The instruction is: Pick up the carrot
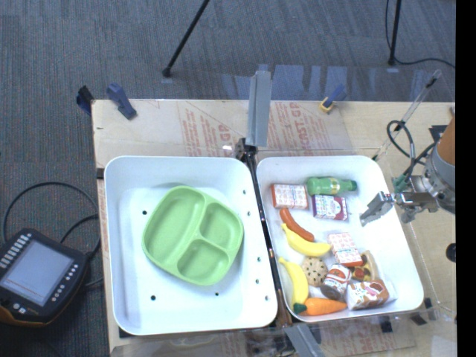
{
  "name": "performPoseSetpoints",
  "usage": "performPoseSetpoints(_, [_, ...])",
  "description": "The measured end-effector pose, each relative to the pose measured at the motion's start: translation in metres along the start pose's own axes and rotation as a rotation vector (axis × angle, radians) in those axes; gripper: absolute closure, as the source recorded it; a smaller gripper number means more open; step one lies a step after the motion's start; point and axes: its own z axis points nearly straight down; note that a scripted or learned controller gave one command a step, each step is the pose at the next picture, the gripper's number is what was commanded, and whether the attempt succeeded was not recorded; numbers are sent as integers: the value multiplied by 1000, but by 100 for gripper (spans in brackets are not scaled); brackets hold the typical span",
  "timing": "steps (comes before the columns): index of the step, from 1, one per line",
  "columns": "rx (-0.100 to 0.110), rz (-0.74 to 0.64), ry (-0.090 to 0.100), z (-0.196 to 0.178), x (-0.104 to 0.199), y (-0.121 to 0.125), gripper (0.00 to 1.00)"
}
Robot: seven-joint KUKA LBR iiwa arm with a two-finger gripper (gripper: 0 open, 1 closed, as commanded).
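The carrot is seen lying at the near edge of the right bin, orange body stretched roughly level, green top pointing left toward the lower end of a banana; it is hemmed in, with a cookie just above it and a clutter of small packets crowding its right end, apparently touching. The gripper is held over the bin's right rim, well apart from the carrot and higher up the view; whether anything is clamped or the claw hangs released cannot be told from here, so that is left open. The green plate sits alone in the left bin, away from the action.

On handling: the carrot is judged to be a toy, light and stiff, probably smooth plastic and so a little slippery; little force should be needed, but a rounded, tapering body can squirt out of a pinch. The best hold is judged to be across the thick middle, fingers closing front to back; the ends are to be avoided, since neighbours press close there and could be caught along with it.
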Motion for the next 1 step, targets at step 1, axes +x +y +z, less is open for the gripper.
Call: performPoseSetpoints(1, [-2, 121, -3, -105, 44, 8, 0])
